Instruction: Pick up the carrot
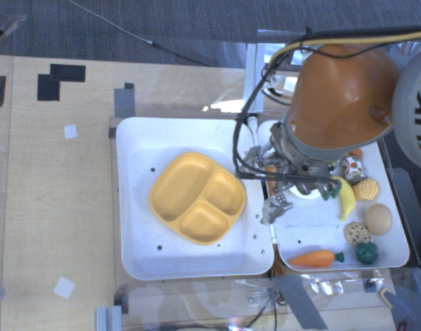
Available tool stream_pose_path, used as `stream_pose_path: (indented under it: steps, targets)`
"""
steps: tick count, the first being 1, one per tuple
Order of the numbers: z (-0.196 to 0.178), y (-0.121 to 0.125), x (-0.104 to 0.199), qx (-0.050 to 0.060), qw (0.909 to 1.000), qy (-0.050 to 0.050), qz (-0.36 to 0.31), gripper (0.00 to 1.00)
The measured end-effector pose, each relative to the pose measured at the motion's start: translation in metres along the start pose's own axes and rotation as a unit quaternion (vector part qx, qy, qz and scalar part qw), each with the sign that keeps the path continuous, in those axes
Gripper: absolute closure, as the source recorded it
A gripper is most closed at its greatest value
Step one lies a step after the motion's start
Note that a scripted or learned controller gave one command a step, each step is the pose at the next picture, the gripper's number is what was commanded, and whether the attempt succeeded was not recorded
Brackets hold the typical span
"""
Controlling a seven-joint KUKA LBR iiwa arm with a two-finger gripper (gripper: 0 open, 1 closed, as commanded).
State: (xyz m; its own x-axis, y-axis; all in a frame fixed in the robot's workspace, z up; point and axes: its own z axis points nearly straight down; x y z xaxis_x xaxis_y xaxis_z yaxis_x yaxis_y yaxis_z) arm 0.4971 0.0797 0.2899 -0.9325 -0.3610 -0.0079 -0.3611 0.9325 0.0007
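The carrot, orange with a small green top, lies flat along the front edge of the right bin. The top points right. My gripper hangs under the orange wrist band over the left side of that bin, near the divider between the two bins. It is well behind and to the left of the carrot and is not touching it. The arm's bulk hides the back part of the right bin.
A yellow divided plate sits in the left bin. In the right bin, beside the carrot, are a banana, a yellow bumpy piece, a tan egg-like item, a cookie and a broccoli.
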Motion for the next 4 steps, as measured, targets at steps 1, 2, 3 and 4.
stream_pose_path:
  steps: [1,2,3,4]
  targets:
    - [0.051,0.063,-0.023,-0.001,0.9977,0.001,-0.068,1.00]
    - [0.172,0.048,-0.042,0.005,0.9592,-0.015,-0.282,1.00]
    - [0.187,0.056,-0.104,0.000,0.9391,-0.002,-0.344,1.00]
    - [0.037,0.072,-0.054,0.003,0.9498,-0.007,-0.313,1.00]
